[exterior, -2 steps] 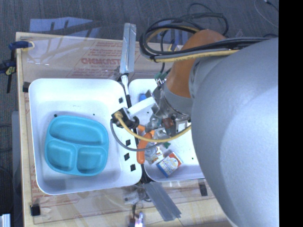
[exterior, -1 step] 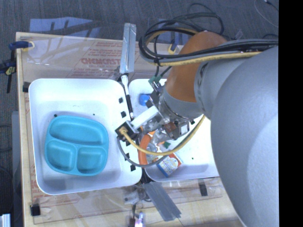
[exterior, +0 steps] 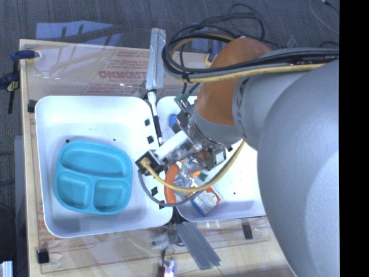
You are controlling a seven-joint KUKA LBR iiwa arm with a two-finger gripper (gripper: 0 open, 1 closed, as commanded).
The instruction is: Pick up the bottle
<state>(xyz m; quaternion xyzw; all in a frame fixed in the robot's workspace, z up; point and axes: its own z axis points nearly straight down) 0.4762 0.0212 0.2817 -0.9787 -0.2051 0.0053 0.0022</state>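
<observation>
Camera view: the hand (exterior: 183,167) sits low over the left part of the right bin (exterior: 242,209), among a tangle of items, and its mechanism and cables mask the fingertips, so it cannot be told whether it is apart, together or clamped on anything. The grey arm (exterior: 288,143) with its orange band (exterior: 228,85) covers most of the right bin and hides much of its contents. Just below the hand lie an orange elongated item (exterior: 170,189) and a printed package (exterior: 206,201), both partly covered; which of the cluttered items is the bottle cannot be made out. A small blue item (exterior: 173,122) shows near the bin's upper left corner, largely hidden by the wrist. The left bin (exterior: 86,111) holds a light blue divided tray (exterior: 92,176), lying flat and fully visible, well apart from the hand. Both bins rest on the desk (exterior: 86,68), whose right side is cut off by the arm.
</observation>
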